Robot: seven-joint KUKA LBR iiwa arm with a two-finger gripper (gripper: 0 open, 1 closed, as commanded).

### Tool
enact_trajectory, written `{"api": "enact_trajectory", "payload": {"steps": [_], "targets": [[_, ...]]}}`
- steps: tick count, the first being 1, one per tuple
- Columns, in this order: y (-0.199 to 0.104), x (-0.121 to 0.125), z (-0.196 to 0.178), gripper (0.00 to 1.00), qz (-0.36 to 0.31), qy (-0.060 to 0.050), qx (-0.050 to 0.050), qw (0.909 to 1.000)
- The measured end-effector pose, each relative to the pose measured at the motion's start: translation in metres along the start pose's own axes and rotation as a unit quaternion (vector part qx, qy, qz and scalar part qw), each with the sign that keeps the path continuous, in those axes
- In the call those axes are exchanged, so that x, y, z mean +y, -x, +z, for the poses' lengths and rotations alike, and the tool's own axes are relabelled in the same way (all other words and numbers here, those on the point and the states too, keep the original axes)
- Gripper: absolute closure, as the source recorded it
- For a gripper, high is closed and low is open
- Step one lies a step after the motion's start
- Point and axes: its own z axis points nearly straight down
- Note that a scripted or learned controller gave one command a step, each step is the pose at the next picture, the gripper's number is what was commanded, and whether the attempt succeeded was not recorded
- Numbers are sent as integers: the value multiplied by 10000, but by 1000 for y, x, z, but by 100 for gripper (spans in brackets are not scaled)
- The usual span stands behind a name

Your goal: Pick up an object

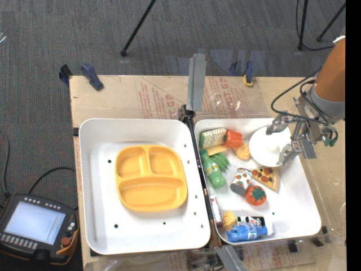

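The right bin [309, 208] holds several toys. Among them are a white round plate [264, 147], a red pepper [233, 138], a pizza slice [266, 177], a tomato [255, 195], a spotted cup [241, 180], green vegetables [214, 168], a corn piece [229, 218] and a blue packet [248, 231]. My gripper [281, 141] reaches in from the right and hangs over the right side of the white plate. Its two fingers [275, 127] are spread apart, and nothing is clamped between them.
The left bin [96, 151] holds a yellow divided tray [151, 177]. A grey upright post [196, 86] stands behind the wall between the two bins. A teach pendant [36, 226] lies at the lower left, off the bench.
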Motion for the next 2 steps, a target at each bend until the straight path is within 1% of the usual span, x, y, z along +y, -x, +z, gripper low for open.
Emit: {"api": "enact_trajectory", "payload": {"steps": [1,2], "targets": [[-84,71,118,0,260,18,54,9996],[-127,79,106,0,908,-22,-170,9957]]}}
